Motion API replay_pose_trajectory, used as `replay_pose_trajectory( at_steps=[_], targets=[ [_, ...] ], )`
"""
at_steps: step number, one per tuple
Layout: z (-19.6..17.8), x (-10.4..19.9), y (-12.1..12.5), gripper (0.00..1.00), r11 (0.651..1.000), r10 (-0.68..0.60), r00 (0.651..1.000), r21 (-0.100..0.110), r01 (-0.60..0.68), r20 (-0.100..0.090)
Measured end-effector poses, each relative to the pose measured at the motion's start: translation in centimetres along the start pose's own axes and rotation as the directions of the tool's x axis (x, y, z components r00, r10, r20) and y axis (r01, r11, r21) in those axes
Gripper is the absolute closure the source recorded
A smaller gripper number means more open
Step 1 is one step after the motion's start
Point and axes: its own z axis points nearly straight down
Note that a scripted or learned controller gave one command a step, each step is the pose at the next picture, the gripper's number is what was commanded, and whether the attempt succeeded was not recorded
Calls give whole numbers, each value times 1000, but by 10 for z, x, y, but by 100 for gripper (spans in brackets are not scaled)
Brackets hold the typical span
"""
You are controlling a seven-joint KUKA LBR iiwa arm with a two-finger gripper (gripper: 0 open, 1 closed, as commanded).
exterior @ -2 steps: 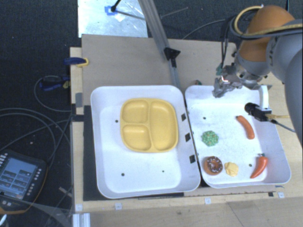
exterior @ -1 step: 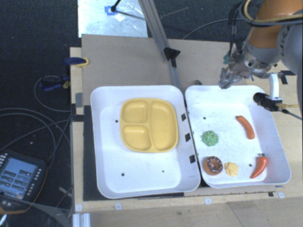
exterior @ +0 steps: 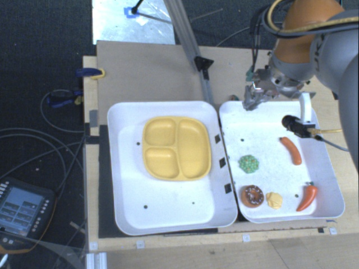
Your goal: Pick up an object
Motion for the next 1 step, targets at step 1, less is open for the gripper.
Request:
replay_pose_trajectory(
  at_steps=[1],
  targets=[
    [4, 54, -7, 100, 1000, -1, 1000, 0, 1, -1]
  ],
)
